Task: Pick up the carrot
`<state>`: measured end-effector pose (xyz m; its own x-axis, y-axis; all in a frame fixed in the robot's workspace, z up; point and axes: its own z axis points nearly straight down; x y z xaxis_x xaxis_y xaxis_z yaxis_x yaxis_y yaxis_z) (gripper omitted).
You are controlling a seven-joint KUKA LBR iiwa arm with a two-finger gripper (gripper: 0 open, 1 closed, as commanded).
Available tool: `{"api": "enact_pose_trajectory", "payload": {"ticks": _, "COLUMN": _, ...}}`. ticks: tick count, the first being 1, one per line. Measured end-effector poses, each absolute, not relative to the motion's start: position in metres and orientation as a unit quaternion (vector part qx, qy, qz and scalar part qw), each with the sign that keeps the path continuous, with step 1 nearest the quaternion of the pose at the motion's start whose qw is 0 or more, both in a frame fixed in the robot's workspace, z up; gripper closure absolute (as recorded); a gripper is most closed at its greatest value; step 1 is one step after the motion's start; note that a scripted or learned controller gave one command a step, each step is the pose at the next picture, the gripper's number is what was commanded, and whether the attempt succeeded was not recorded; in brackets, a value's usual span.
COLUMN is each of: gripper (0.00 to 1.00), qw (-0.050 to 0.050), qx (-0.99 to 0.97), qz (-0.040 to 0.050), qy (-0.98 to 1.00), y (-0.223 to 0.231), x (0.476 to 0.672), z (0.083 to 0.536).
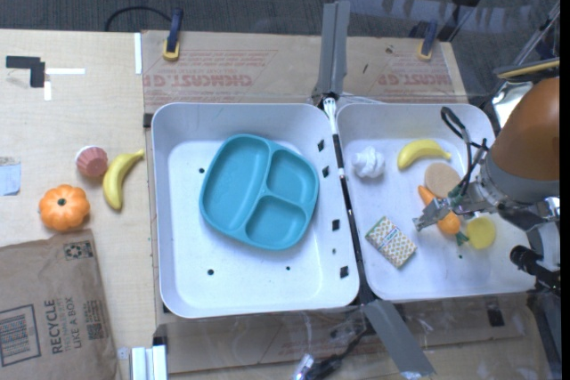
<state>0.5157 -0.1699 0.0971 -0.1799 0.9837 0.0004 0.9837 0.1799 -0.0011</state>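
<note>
In the right bin (383,285), the gripper (438,214) sits low over a tight cluster of items, and its fingers appear closed around the orange carrot (447,221), though the view is too coarse to confirm a firm hold on it. The carrot lies between a round tan disc (439,179) above it and a yellow lemon-like piece (480,232) just beside it on the right. The main risk is a shallow or off-centre grasp: the tapered carrot may slip out on lifting. A second risk is contact with the crowded neighbours, which may be dragged or pinched along. The yellow banana (422,153), white ball (367,161) and patterned packet (391,241) lie apart and are unlikely to interfere.
</note>
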Motion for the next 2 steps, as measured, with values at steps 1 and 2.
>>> {"api": "enact_pose_trajectory", "payload": {"ticks": 1, "gripper": 1.0, "qw": 0.0, "qx": -0.642, "qz": 0.0004, "qy": -0.767, "y": -0.171, "x": 0.516, "z": 0.106}}
{"api": "enact_pose_trajectory", "payload": {"ticks": 2, "gripper": 1.0, "qw": 0.0, "qx": -0.559, "qz": 0.0005, "qy": -0.829, "y": -0.094, "x": 0.555, "z": 0.205}}
